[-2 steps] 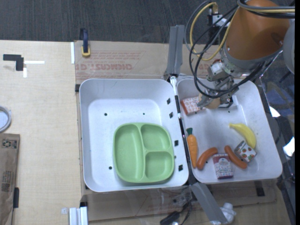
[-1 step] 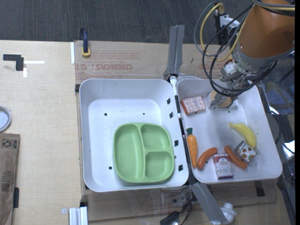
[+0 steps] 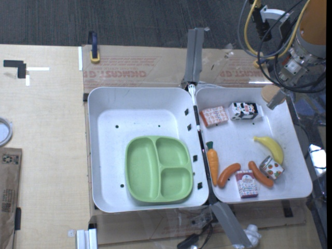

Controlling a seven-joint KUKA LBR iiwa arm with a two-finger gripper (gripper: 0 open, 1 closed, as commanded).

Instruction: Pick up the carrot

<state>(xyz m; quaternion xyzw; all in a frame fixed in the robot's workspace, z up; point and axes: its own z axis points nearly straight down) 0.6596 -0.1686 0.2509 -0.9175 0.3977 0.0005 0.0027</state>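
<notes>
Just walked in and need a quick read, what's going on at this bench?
A grey robot arm is hanging over the far right corner of the right white bin, not touching anything. The orange toy carrot it is meant to pick up lies against that bin's left wall. The left white bin holds a green divided plate.

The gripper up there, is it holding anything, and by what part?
Nothing. The gripper sits above the right bin's far corner; the carrot lies in that bin.

The orange carrot (image 3: pixel 212 165), green-topped, lies lengthwise along the right bin's (image 3: pixel 290 193) left wall, leafy end farthest from the camera.
</notes>
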